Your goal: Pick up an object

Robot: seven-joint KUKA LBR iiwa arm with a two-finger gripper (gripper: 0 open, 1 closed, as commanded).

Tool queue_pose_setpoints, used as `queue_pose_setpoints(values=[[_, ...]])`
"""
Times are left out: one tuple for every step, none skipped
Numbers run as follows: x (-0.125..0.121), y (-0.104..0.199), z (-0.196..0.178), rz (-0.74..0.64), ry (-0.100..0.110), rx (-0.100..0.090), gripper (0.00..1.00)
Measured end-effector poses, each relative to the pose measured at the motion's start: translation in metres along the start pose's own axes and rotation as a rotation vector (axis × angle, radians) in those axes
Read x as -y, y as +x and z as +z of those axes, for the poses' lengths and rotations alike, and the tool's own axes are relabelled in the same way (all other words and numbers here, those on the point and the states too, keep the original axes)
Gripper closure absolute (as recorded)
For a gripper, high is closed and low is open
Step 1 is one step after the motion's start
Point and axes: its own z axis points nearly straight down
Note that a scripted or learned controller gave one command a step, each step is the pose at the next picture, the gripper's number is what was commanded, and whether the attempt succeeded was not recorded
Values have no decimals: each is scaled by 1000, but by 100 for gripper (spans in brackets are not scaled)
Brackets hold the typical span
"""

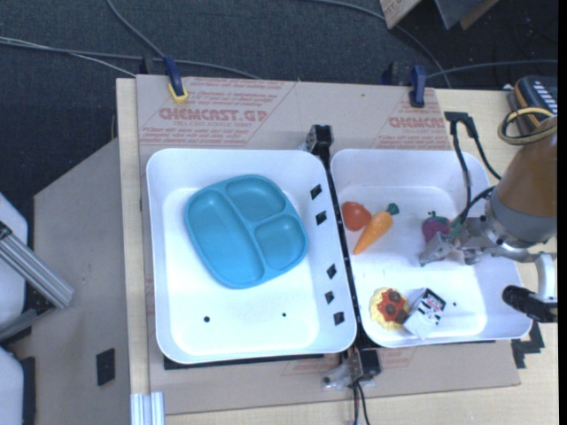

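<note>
Grey metal claw hangs low in the right bin at its right side, just beside a small purple toy; whether its fingers are parted or closed on anything cannot be told from this slant.

From the left, two shallow white plastic bins sit side by side on the bench. The left bin holds one light-blue plastic plate with three compartments, lying toward its far left. The right bin holds five small things: one red-orange round toy tomato and one orange toy carrot with a green top, touching each other at the left; one yellow toy pizza slice with red spots and one small white-and-black box at the near edge; and the one purple toy near the right.
</note>
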Motion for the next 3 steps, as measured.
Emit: queue_pose_setpoints(values=[[-2,0,-15,0,-8,2,100],[-11,0,-62,-2,-13,5,100],[-6,0,-125,-1,-14,6,100]])
